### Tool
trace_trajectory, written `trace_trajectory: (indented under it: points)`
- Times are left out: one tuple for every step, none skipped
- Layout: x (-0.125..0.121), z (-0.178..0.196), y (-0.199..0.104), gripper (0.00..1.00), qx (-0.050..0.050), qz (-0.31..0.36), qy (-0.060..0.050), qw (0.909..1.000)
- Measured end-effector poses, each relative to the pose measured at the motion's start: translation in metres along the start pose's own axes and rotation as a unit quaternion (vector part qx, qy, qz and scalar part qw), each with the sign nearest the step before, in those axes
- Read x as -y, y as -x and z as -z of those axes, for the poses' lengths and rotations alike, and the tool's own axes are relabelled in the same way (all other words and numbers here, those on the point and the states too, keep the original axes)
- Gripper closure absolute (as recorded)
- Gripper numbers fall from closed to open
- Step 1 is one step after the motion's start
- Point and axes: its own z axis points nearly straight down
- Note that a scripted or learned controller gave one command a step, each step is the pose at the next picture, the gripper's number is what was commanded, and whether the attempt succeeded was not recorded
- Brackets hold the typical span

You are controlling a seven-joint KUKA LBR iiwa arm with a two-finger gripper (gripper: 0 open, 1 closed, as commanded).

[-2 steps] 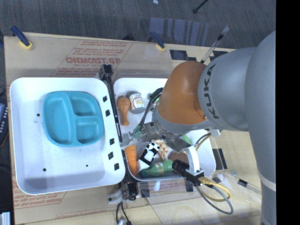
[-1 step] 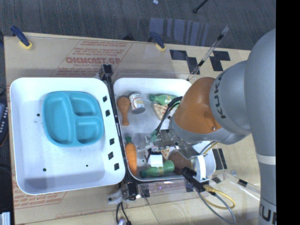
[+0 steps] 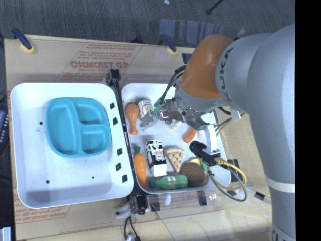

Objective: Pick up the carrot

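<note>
The carrot (image 3: 140,170) is orange with a small green top. It lies lengthwise along the left wall of the right bin (image 3: 220,143), near the front corner. My gripper (image 3: 150,118) hangs over the back left part of that bin, beside a small tin can (image 3: 145,106) and a chicken drumstick (image 3: 132,116). It is well behind the carrot and apart from it. The wrist and the orange band (image 3: 205,69) cover the back right of the bin.
The right bin also holds a cow-patterned milk carton (image 3: 156,155), a pizza slice (image 3: 175,158), a green bottle (image 3: 169,182), a brown round fruit (image 3: 193,172) and a small orange piece (image 3: 189,134). A blue divided plate (image 3: 80,125) lies in the left bin (image 3: 25,149).
</note>
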Motion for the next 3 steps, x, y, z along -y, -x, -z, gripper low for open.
trace_trajectory:
  points:
    - [-0.059,0.053,0.048,0.0,0.001,-0.073,-0.001,0.9973]
    - [-0.103,0.054,0.058,0.0,0.001,0.022,-0.001,0.9998]
    - [-0.101,0.187,0.088,0.0,0.003,0.086,0.004,0.9963]
